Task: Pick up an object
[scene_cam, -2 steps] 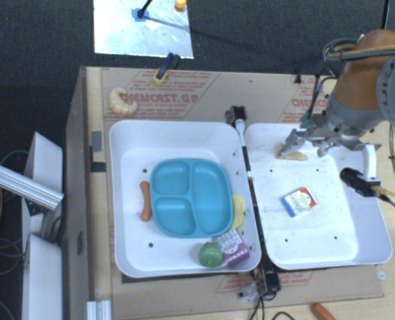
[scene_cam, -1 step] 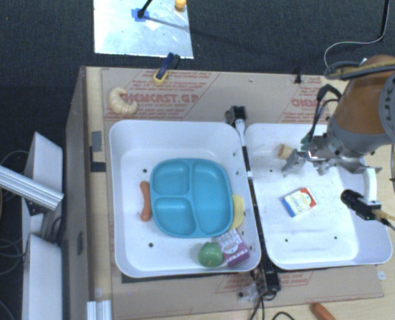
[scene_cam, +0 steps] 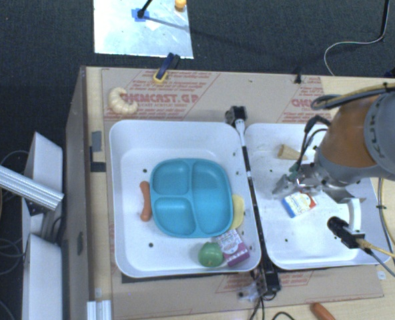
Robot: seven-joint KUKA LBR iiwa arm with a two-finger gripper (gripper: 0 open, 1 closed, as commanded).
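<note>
Camera view, sweeping in from the left: the left bin (scene_cam: 136,251) carries an orange sausage (scene_cam: 145,201) at nine o'clock of a blue divided plate (scene_cam: 187,197). A green ball (scene_cam: 210,254) sits at the plate's five o'clock, with a purple packet (scene_cam: 233,249) touching it on its three o'clock side. A yellow piece (scene_cam: 238,209) is tucked against the plate's three o'clock edge. Over into the right bin (scene_cam: 304,247) now: a tan wedge (scene_cam: 289,153) sits up at eleven o'clock. The gripper (scene_cam: 282,187) hangs low near the bin's middle, with a blue-and-white carton (scene_cam: 299,204) just beside it at its four o'clock. That carton looks like the target, and nothing is visibly held. Whether the pincer is wide or narrow, I cannot tell from this angle. I'd call this the approach step, with the grasp not yet made. The next move calls for lining up over the carton, straddling its narrow side, then closing and lifting straight up, clear of the bin wall.
</note>
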